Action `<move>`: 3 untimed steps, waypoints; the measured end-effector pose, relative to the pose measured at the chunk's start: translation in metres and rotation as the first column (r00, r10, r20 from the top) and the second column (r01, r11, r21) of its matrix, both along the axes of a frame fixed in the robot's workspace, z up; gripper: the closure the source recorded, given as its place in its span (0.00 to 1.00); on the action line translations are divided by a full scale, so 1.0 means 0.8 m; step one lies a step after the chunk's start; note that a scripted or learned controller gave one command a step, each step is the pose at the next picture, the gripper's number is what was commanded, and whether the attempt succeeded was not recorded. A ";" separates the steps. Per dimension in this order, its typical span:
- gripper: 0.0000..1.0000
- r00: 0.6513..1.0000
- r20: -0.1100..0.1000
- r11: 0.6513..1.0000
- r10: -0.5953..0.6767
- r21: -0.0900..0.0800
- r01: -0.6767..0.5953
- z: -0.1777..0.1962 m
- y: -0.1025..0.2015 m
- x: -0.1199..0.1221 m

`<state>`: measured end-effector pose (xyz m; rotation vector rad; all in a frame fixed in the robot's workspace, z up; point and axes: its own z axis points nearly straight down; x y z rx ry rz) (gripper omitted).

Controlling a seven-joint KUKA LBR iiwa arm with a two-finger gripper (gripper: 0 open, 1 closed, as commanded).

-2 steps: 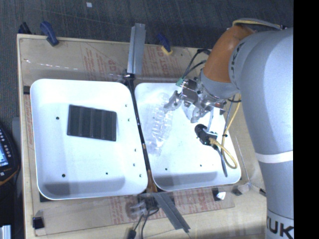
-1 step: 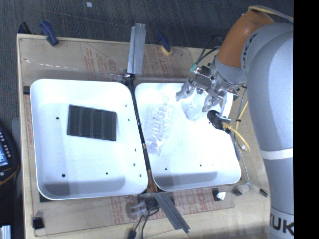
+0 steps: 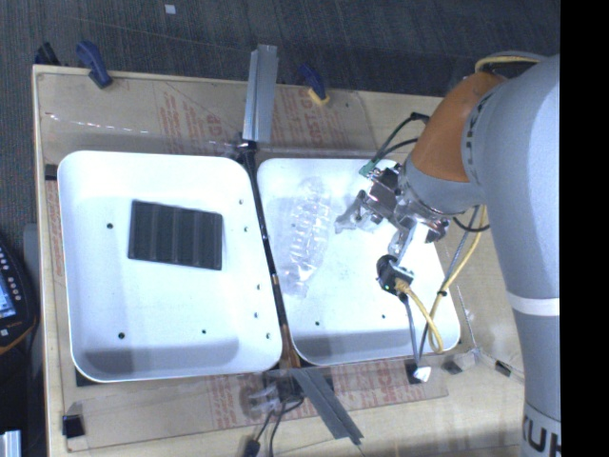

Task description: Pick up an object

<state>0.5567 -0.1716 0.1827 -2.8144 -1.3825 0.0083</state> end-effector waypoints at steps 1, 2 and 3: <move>0.00 0.991 0.005 0.991 -0.136 -0.001 0.136 0.093 -0.035 -0.003; 0.00 0.982 0.003 0.982 0.187 0.000 -0.187 0.054 0.008 -0.021; 0.00 0.950 0.007 0.950 0.313 -0.003 -0.313 0.110 -0.012 -0.051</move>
